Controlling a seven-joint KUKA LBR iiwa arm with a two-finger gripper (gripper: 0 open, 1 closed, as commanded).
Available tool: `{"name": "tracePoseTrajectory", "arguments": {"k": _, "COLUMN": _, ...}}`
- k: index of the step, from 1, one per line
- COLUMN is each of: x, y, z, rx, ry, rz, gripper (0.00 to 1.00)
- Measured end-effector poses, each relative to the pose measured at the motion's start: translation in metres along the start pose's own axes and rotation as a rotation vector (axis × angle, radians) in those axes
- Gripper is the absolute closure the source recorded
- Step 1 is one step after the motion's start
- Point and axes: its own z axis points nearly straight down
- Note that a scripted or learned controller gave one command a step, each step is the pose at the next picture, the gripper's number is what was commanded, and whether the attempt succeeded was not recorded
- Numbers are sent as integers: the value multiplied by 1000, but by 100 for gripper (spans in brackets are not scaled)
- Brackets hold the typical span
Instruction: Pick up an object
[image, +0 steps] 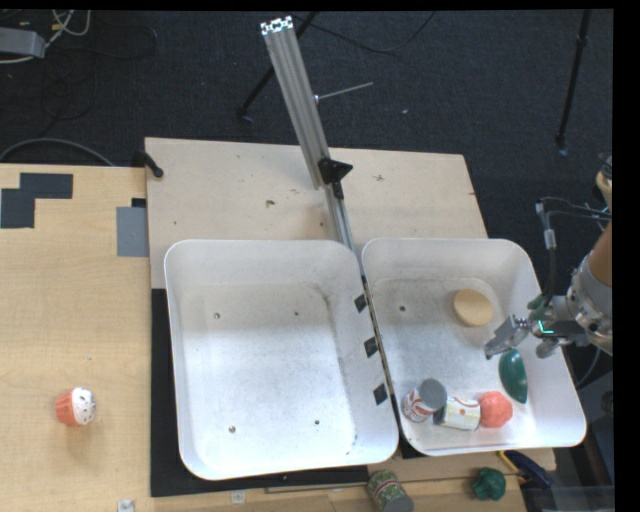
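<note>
My gripper (521, 343) hovers over the right side of the right bin (430, 262), its two fingers spread apart and open. Just below the fingertips a dark green drop-shaped object (514, 376) lies on the bin floor; I see no grip on it. A tan round disc (473, 307) rests to the gripper's left. Along the bin's front lie an orange-red ball (496, 410), a white and red can (460, 413) on its side, a grey round piece (431, 391) and a small red and white object (414, 406).
The left bin (190, 300) sits beside the right one, with black clips along the shared wall. A slanted aluminium rail (305, 110) rises behind the bins. A red and white figure (75, 407) sits on the left bench. Two green items (489, 484) lie past the front edge.
</note>
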Motion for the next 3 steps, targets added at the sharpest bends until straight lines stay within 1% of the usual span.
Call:
{"name": "tracePoseTrajectory", "arguments": {"k": 1, "x": -9, "y": 2, "z": 50, "rx": 5, "ry": 1, "rz": 0, "gripper": 0}}
{"name": "tracePoseTrajectory", "arguments": {"k": 2, "x": -11, "y": 5, "z": 95, "rx": 5, "ry": 2, "rz": -1, "gripper": 0}}
{"name": "tracePoseTrajectory", "arguments": {"k": 3, "x": -10, "y": 5, "z": 139, "rx": -1, "ry": -1, "rz": 0, "gripper": 0}}
